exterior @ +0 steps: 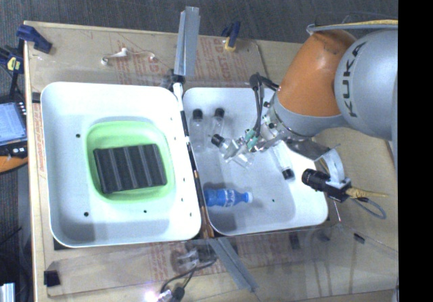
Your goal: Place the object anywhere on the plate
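We see the gripper [238, 148] low in the right bin [308, 209], likely because the objects lie there; whether its fingers are wide or narrow we cannot tell. A blue bottle [226, 197] lies at six o'clock from it, ungrasped. The green plate [128, 133] waits in the left bin [61, 158], at nine o'clock.

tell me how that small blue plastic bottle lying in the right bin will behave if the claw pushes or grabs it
The small blue plastic bottle lies on its side on the smooth floor of the right white bin, so a sideways push would probably roll it. Its rounded, glossy-looking body may slip between closing fingers. It looks small and thin-walled, so likely light, perhaps denting under a firm squeeze.
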Robot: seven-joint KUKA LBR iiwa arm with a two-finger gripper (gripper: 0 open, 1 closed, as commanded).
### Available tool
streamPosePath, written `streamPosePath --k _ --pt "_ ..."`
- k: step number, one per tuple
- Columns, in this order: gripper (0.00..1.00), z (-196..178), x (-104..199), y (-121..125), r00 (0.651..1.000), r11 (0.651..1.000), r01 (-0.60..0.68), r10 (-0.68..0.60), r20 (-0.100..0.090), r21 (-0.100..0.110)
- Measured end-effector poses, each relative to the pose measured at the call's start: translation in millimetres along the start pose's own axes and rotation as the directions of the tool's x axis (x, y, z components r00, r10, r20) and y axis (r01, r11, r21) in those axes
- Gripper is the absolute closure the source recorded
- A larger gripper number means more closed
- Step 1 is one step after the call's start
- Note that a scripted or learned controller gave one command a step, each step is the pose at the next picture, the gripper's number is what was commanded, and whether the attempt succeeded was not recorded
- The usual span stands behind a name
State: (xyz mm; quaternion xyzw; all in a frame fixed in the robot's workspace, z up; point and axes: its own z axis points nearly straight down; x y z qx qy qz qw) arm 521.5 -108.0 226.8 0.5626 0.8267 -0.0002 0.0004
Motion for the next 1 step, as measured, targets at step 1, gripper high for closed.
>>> streamPosePath --k 1 --pt "0.00 0.0 0.0 0.0 1.000 1.000 0.000 0.000 0.000 0.000"
